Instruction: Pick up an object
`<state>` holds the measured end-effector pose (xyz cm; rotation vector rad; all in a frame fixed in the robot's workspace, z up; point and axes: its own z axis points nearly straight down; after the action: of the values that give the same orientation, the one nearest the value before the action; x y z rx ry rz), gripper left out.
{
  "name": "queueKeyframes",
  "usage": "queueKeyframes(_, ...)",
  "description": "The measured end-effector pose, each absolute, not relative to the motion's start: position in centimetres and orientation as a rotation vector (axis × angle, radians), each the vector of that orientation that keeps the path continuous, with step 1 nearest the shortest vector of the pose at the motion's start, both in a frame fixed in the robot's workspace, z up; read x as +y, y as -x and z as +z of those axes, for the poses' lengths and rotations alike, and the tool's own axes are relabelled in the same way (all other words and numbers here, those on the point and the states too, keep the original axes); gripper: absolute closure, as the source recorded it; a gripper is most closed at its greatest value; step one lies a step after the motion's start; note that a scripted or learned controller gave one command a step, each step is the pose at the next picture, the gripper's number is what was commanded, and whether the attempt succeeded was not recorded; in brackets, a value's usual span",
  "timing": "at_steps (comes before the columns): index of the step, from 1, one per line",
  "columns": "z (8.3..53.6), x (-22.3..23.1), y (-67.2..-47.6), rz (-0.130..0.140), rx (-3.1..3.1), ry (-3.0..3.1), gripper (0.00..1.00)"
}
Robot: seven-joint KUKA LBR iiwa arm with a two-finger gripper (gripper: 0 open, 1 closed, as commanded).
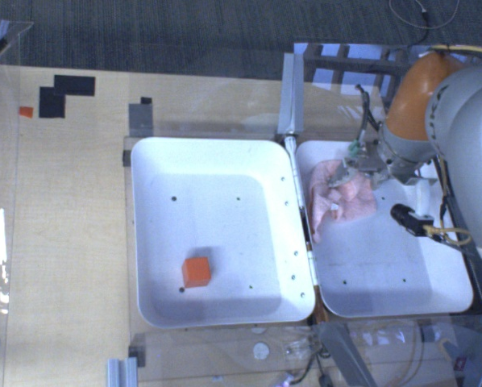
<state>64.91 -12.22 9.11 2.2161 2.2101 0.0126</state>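
Right now I see the arm (454,103) over the right bin (402,285), its gripper (363,161) down on the pink cloth (342,196); grip state unreadable. Crumpled, the cloth's long axis runs near-to-far by the left wall. An orange block (197,272) sits in the left bin (217,180).

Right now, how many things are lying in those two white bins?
2. An orange block lies in the left bin, toward its near left corner. A pink cloth lies in the right bin, at its far left, under the gripper. The arm may hide more.
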Motion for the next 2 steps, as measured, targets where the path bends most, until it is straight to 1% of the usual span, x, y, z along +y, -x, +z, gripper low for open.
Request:
queueKeyframes(1, 9.1, -17.4, -65.7, 0.009, 2.333, -2.084, 0.00)
queueKeyframes(2, 9.2, -18.1, -66.7, -0.013, 2.682, -1.640, 0.00)
